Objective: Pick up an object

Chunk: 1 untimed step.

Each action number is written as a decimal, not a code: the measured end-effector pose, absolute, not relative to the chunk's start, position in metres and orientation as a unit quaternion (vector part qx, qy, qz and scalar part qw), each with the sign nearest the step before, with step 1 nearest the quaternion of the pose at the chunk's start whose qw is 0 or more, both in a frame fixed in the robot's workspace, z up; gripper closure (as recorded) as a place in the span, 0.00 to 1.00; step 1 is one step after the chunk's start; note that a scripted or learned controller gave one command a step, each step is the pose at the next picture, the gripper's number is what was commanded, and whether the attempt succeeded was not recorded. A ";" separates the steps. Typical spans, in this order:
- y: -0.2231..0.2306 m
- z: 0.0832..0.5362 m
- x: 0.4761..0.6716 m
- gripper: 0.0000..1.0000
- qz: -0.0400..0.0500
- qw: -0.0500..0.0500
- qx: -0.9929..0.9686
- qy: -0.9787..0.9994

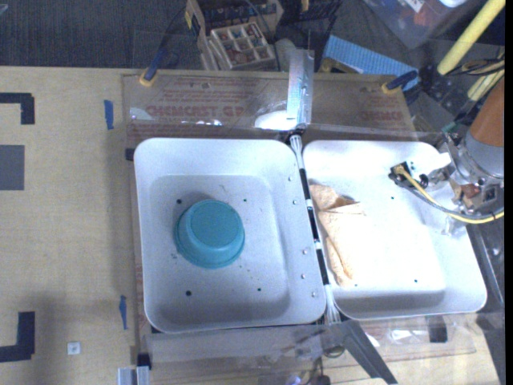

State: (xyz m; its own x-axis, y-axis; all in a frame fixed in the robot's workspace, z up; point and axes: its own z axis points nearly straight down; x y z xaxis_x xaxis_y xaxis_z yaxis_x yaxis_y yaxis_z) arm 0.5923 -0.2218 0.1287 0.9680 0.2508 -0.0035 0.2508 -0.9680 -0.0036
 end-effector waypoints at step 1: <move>-0.220 0.196 0.630 0.00 0.001 0.000 -0.995 -0.102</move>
State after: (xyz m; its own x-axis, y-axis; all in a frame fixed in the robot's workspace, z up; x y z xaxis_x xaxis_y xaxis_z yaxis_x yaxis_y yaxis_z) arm 0.6298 -0.2199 0.1959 0.9791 0.2033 -0.0016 0.2033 -0.9791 -0.0009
